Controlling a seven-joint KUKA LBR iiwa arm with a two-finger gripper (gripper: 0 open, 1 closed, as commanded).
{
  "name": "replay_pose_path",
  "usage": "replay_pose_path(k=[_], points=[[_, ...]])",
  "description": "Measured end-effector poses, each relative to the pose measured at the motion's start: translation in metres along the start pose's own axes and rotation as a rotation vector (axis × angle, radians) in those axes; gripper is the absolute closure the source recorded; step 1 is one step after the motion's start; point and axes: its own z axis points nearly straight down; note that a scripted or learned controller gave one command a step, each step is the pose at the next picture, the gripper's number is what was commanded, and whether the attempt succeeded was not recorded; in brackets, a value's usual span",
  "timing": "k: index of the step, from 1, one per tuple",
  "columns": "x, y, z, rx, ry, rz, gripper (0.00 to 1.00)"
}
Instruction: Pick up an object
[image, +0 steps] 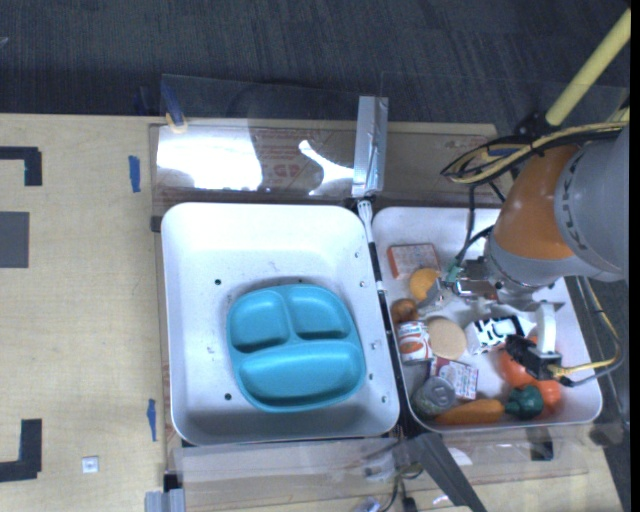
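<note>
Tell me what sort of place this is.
Probably a robot lab's grasping test bench: two white bins, the left bin with a blue tray, the right bin heaped with toy food, the arm over it.

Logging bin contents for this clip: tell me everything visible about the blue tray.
The blue tray lies flat in the left bin, toward its near side, turned slightly askew to the bin walls. It looks like smooth moulded plastic, light blue, with rounded corners and three compartments: two smaller ones at the far side and one long one at the near side. It sits right side up, touching only the bin floor. The gripper is over the right bin, apart from it.
</note>
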Motion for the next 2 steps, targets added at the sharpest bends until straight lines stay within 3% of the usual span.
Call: replay_pose_path(k=[1,2], points=[[0.006,0.05,0.002,0.039,0.003,0.091,0.0],[-0.016,0.037,-0.046,0.003,-0.001,0.431,0.0]])
